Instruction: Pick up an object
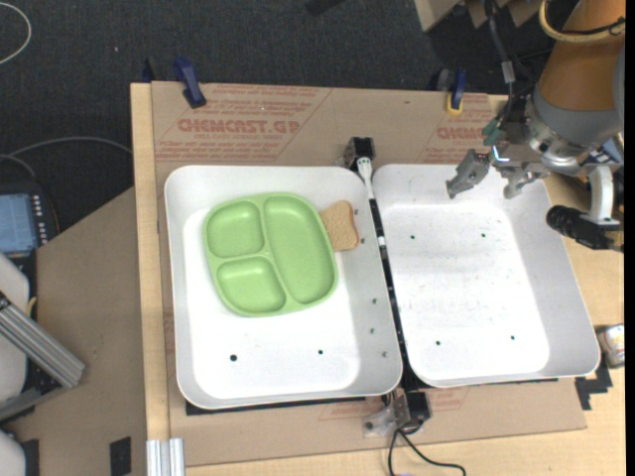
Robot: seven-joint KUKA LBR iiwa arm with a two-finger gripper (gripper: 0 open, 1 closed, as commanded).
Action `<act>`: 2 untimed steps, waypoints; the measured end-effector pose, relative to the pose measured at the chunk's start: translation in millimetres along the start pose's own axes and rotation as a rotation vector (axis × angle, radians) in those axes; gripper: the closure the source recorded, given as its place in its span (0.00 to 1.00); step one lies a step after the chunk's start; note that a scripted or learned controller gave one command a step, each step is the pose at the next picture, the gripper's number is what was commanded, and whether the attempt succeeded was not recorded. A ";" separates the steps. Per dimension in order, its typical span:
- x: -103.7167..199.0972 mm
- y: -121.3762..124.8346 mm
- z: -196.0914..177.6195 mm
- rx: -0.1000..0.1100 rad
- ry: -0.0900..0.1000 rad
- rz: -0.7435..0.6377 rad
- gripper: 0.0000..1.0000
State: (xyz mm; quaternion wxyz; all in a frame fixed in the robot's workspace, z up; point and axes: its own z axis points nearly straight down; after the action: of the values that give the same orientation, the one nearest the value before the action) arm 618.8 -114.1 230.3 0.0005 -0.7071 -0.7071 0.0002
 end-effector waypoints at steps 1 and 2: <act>19.5 -17.7 -203.9 -0.023 -0.004 -0.003 0.00; 2.2 -67.2 -313.8 -0.018 -0.004 0.002 0.00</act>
State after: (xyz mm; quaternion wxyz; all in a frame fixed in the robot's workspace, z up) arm 551.9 -112.1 544.2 -0.0071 -0.7079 -0.7063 -0.0047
